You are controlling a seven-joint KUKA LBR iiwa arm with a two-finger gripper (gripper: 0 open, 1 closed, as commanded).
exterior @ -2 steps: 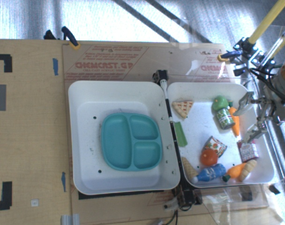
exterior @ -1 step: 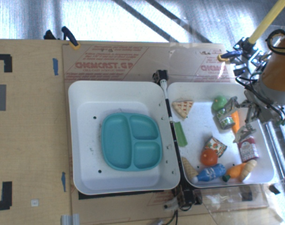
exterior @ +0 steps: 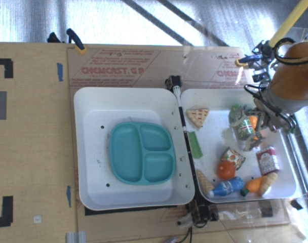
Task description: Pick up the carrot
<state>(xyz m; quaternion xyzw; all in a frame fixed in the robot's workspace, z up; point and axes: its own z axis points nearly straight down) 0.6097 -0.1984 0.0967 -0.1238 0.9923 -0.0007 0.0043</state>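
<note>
Two shallow white bins sit side by side on the bench; the claw [exterior: 253, 130] is low over the right bin [exterior: 215, 135], at its far right part, under the orange band of the arm [exterior: 291, 80]. A small orange piece, apparently the carrot [exterior: 253, 121], shows right at the claw, pressed against a clear cup with a green print [exterior: 243, 129] just to the claw's left. The spot is cluttered and dark with wrist parts, so I cannot tell whether the claw is wide, narrow or closed on anything, nor whether the orange piece sits between its tips. Just below the claw lies a red and white packet [exterior: 267, 162]; below and slightly left lies a small carton with a red pattern [exterior: 234, 157], touching an orange-red round fruit [exterior: 225, 170]. Further below, near the bin's near wall, lie a blue bottle [exterior: 229, 187], a second orange item [exterior: 254, 185] and a pale tan piece [exterior: 266, 183], close together. Well to the claw's left sits a waffle-like wedge [exterior: 197, 116], and below that a green strip [exterior: 195, 145] beside the divider between bins. A pale cob-shaped item [exterior: 204, 182] lies at the lower left corner. Far left of the claw, the left bin [exterior: 88, 135] holds a teal divided plate [exterior: 142, 152], lying flat at its middle.
</note>
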